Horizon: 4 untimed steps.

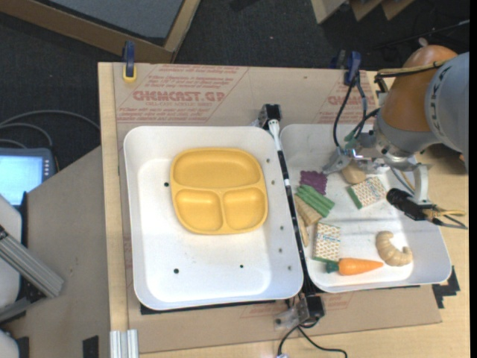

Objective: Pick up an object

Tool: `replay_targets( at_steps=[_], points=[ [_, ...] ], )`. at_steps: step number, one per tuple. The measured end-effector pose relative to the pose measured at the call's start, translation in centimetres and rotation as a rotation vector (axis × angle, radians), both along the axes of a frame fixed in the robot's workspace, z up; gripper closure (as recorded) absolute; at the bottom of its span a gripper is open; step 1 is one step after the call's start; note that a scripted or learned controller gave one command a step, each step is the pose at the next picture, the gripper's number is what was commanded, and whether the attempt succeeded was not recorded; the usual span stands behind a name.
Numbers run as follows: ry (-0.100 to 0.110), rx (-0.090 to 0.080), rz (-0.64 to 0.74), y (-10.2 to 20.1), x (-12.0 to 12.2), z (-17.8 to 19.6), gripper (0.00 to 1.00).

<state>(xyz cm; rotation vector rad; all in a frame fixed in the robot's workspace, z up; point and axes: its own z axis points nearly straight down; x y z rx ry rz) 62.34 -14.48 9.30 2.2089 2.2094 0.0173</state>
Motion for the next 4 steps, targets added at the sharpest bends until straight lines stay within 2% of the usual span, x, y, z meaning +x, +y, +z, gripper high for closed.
replay_targets(
  at_steps=[1,2,3,4],
  points=[
    [0.014,0.002,-0.002,0.1,-0.5,0.3,1.0],
    [0.015,0.003,-0.002,0.1,-0.5,0.3,0.0],
    [0.015,0.005,0.004,3.8,4.6,-0.9,0.0],
    [0.015,0.003,0.002,3.6,4.4,0.3,1.0]
  ],
)
